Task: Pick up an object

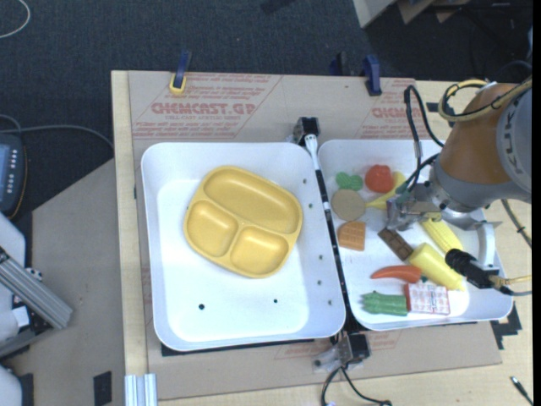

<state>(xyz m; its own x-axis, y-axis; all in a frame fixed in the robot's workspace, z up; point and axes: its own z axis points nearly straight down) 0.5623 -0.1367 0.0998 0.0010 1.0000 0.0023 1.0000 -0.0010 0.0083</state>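
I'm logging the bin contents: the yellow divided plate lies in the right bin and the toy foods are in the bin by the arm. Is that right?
Not quite. The yellow divided plate lies in the left bin, not the right one; the camera view shows it there. The toy foods, such as the corn cob and tomato, are indeed in the right bin by the arm.
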